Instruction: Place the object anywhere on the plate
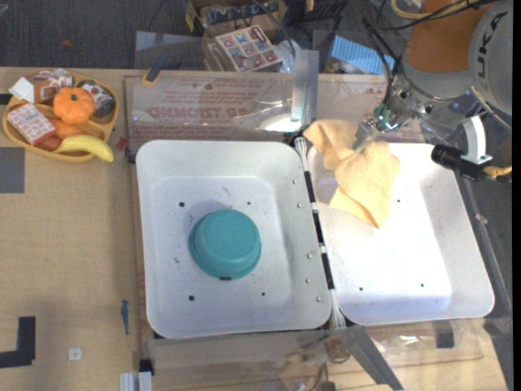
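Note:
A yellow cloth [368,184] lies bunched at the back left corner of the right bin [423,259], with one fold reaching over the rim between the bins. My gripper [361,140] comes down from the right onto the cloth's upper part and is shut on it, the fabric drawn up to the fingertips. The teal round plate [225,243] sits in the middle of the left bin [163,169], well to the left of and nearer than the gripper.
A yellow dish of toy fruit and food [59,117] stands on the bench at the far left. A clear plastic sheet [220,111] lies behind the bins. Boxes and cables are piled beyond the bench's back edge.

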Controlling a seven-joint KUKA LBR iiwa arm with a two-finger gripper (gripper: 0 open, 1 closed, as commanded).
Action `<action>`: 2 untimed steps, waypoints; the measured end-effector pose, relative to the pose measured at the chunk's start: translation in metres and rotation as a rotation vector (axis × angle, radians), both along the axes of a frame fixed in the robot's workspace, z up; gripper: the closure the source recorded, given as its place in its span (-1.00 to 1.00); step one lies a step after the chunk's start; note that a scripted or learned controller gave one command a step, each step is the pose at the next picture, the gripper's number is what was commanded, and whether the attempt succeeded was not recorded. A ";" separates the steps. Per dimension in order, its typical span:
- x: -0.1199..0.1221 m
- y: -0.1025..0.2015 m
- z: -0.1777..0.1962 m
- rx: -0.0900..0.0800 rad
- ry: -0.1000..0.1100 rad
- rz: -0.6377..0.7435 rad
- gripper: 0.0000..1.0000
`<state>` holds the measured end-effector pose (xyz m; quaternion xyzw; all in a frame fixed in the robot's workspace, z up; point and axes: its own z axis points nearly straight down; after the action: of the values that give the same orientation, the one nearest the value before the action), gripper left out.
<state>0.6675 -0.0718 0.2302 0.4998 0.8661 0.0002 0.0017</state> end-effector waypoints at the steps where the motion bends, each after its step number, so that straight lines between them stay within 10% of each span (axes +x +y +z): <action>1: 0.001 0.001 -0.005 0.000 0.001 0.002 1.00; 2: -0.017 0.040 0.003 0.001 0.001 0.400 1.00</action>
<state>0.6508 -0.0318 0.2328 0.3179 0.9481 0.0007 0.0012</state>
